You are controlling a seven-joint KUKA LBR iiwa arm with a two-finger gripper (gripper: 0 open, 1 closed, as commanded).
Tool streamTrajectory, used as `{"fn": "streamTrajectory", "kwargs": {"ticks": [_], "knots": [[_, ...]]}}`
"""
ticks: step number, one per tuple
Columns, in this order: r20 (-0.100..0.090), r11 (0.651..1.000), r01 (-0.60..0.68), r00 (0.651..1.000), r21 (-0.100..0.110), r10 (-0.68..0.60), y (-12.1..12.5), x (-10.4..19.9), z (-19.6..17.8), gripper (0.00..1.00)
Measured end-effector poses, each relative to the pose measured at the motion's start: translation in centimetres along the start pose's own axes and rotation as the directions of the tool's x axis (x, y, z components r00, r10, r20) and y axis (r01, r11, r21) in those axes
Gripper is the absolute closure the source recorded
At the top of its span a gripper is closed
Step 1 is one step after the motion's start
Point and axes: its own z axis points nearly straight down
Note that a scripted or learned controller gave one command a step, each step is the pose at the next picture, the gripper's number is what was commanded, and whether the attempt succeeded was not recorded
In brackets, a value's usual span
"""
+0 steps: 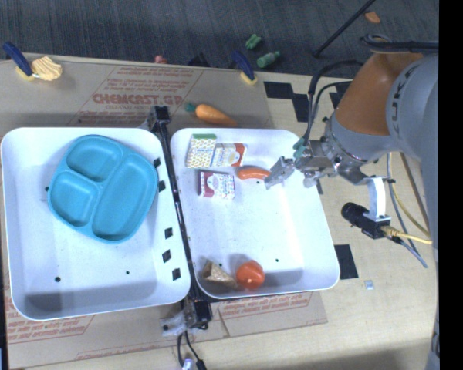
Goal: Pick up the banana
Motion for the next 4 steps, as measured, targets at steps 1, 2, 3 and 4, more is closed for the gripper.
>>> {"fn": "streamTrajectory", "kwargs": {"ticks": [1,2,3,4], "knots": [[-0.002,0.990,0.143,0.990,0.002,-0.143,-8.5,1.9,4.9,0.00],[-0.002,0.967,0.256,0.967,0.001,-0.256,-8.9,7.9,11.9,0.00],[0.002,0.932,0.362,0.932,-0.003,-0.362,-2.7,14.0,1.7,0.00],[0.000,0.797,0.604,0.797,0.001,-0.604,-6.4,23.0,1.9,0.00]]}}
